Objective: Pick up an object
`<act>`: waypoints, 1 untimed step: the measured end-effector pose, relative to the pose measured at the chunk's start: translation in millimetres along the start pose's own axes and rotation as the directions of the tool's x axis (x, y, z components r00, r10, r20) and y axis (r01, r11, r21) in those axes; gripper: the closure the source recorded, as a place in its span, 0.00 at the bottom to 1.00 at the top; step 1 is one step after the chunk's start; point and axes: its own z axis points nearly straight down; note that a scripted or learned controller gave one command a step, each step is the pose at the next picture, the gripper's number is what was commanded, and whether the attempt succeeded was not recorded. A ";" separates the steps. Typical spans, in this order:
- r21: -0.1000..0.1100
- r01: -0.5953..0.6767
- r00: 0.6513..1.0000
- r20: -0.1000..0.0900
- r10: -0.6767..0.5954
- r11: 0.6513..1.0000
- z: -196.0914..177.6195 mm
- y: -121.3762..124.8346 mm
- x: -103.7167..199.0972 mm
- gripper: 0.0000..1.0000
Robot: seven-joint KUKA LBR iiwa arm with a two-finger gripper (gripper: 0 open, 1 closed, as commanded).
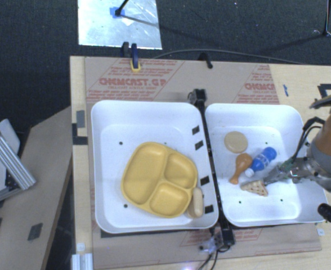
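Observation:
The right bin (278, 210) holds a round tan disc (236, 142), a tan drumstick-shaped toy (240, 166), a small blue and white bottle (261, 161) and a tan wedge with dark dots (255, 188). My gripper (273, 178) reaches in low from the right, its dark tips just right of the wedge and below the bottle. I see nothing clearly between its tips. In the left bin (106, 151) lies a yellow three-compartment plate (159, 179), with a pale bread-roll-shaped toy (196, 202) at its lower right edge.
A black divider with clips (208, 162) runs between the two bins. The arm's grey body with its orange band (329, 145) fills the right edge over the right bin's wall. A cable crosses the bench behind the bins.

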 end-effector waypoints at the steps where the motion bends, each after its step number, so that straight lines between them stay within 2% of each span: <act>1: -0.001 0.000 1.000 0.000 0.000 1.000 24.1 0.7 0.2 0.00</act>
